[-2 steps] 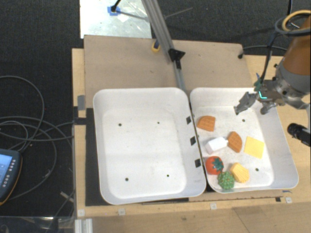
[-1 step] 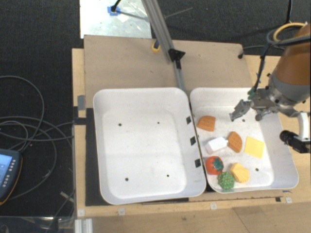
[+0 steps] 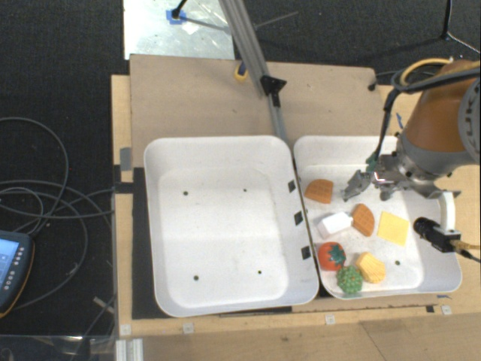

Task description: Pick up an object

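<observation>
Camera view from above the worktop (image 3: pixel 188 96): the arm (image 3: pixel 443 119), grey with an orange band, is cut off by the right edge of the frame, so only its wrist section and the end effector (image 3: pixel 366 186) show. The end effector hangs over the upper middle of the right bin (image 3: pixel 331 147), its metal parts small and blurred against the white floor; whether it is spread or closed cannot be made out, and no item is seen in its grasp. Just to its left lies an orange-brown bread-like piece (image 3: pixel 319 191), and just below it a second orange-brown oval piece (image 3: pixel 364 219); contact with either cannot be judged. Beside the oval piece sit a white block (image 3: pixel 336 222) on the left and a flat yellow square (image 3: pixel 394 227) on the right. Nearer the front wall of the bin are a red tomato-like toy (image 3: pixel 331 255), a green bumpy toy (image 3: pixel 349 279) and a yellow-orange chunk (image 3: pixel 371 267), packed close together. A black fitting (image 3: pixel 434 232) on the arm's cabling overlaps the bin's right side. The left bin (image 3: pixel 218 224) shows four small dark dots on its floor. A grey pole (image 3: pixel 252 47) crosses the top of the frame at a slant, and a handheld screen (image 3: pixel 11 265) is cut off at the left edge among loose cables (image 3: pixel 45 194).
</observation>
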{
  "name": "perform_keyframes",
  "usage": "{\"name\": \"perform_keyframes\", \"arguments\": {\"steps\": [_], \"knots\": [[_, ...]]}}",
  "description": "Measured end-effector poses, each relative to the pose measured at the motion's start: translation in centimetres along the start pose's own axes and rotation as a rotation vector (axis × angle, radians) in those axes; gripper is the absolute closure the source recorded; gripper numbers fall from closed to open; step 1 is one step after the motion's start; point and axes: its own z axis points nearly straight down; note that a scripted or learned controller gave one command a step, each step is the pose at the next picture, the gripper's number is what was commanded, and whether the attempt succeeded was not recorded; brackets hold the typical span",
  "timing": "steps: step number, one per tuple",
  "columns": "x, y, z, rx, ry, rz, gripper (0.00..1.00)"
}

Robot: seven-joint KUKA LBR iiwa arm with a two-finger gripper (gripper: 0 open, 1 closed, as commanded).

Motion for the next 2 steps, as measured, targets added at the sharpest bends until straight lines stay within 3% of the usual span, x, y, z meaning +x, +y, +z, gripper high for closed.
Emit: {"name": "perform_keyframes", "arguments": {"steps": [1,2], "knots": [[0.1,-0.1,4.2,-0.001,-0.001,-0.001,0.0],[0.1,0.1,2.8,-0.008,-0.001,-0.001,1.0]]}}
